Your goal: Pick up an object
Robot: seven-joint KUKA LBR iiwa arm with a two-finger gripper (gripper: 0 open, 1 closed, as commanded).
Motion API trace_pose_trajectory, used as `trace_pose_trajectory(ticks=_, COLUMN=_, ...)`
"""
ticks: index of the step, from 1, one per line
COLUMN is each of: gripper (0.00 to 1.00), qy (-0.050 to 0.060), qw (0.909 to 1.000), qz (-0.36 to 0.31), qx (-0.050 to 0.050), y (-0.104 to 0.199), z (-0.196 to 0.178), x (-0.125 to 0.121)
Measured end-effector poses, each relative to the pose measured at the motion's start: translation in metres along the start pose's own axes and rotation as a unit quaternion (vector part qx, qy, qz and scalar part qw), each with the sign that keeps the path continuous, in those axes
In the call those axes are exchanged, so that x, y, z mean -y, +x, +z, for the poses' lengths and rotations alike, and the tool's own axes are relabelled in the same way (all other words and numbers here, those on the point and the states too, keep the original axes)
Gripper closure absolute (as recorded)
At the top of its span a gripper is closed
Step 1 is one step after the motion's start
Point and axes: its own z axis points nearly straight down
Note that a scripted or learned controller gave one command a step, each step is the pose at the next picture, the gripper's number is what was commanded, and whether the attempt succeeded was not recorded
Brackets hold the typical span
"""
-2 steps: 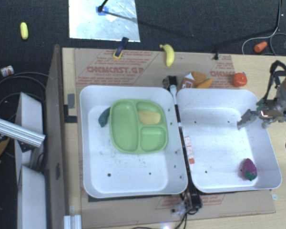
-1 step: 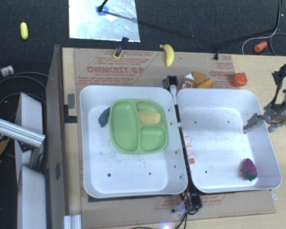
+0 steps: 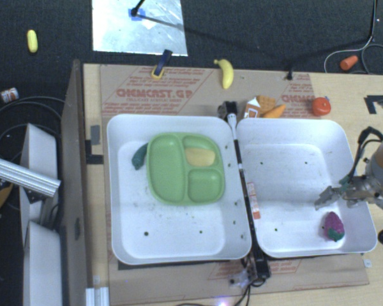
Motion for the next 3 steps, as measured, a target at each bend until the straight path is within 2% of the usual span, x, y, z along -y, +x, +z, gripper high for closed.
trace_pose_trajectory(ticks=1, gripper=0.00, qy=-0.010, qw=0.9999, qz=-0.004, qx=0.004, y=0.002, z=-0.084, x=-0.050)
trace_pose_trajectory(ticks=2, gripper=0.00, qy=-0.004, qw=1.0000, qz=-0.002, qx=0.002, y=0.000, z=-0.059, x=-0.049)
trace_pose_trajectory(ticks=3, gripper=0.00, qy=-0.003, qw=1.0000, qz=0.000, qx=0.001, y=0.000, z=-0.049, x=-0.012)
